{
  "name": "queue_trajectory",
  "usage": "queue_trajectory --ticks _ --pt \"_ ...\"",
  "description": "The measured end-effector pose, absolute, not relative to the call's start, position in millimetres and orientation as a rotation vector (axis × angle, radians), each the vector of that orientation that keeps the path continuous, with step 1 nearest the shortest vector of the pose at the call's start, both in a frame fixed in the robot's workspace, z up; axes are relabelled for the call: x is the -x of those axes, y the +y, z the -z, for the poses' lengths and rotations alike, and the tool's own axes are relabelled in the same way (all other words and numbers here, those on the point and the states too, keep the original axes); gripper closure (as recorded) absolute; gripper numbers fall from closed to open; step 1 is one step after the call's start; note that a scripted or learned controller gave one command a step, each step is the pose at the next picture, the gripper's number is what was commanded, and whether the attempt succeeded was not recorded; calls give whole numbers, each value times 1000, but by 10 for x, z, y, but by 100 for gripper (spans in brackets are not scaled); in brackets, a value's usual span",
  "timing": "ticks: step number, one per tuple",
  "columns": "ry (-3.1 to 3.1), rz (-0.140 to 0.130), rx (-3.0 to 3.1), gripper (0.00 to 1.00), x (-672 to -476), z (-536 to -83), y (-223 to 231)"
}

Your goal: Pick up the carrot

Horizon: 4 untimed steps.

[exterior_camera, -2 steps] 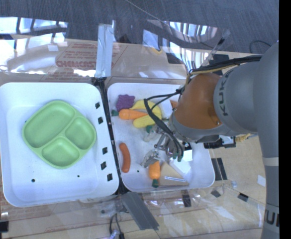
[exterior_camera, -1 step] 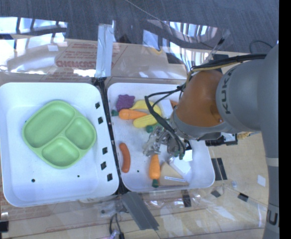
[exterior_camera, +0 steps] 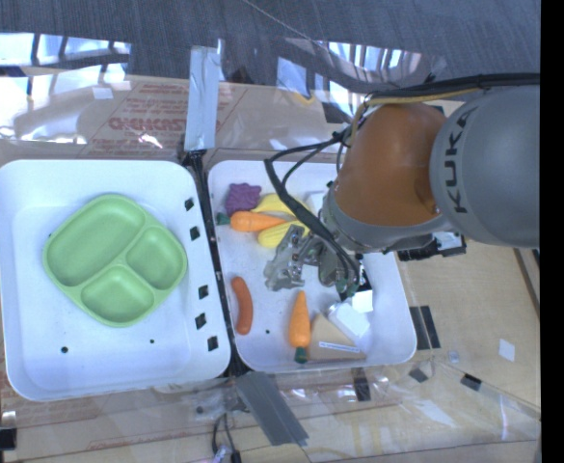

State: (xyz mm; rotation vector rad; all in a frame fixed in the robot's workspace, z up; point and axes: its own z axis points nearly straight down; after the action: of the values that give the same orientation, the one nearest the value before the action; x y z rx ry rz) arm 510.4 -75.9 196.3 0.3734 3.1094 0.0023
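The gripper [exterior_camera: 296,263] hangs low over the right bin [exterior_camera: 397,340], fingers apart, gripping nothing. Just below it a carrot [exterior_camera: 300,321] lies lengthwise toward the bin's near edge, green stub nearest that edge; another carrot [exterior_camera: 255,223] lies crosswise above.

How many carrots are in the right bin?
2. One carrot lies near the bin's upper left, beside the purple grapes. The other lies near the bottom edge, below the gripper. The arm may hide more.
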Motion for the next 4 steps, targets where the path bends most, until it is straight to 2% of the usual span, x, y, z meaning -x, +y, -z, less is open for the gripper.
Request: queue_trajectory --ticks 1,2,3,4 --pt "3143 -1 19 100 -4768 -2055 -449" --pt "3135 0 -166 100 -4949 -2094 -94" --pt "3091 1 535 100 -4887 -2425 -45" --pt "3136 -1 244 100 -5097 -1907 959"
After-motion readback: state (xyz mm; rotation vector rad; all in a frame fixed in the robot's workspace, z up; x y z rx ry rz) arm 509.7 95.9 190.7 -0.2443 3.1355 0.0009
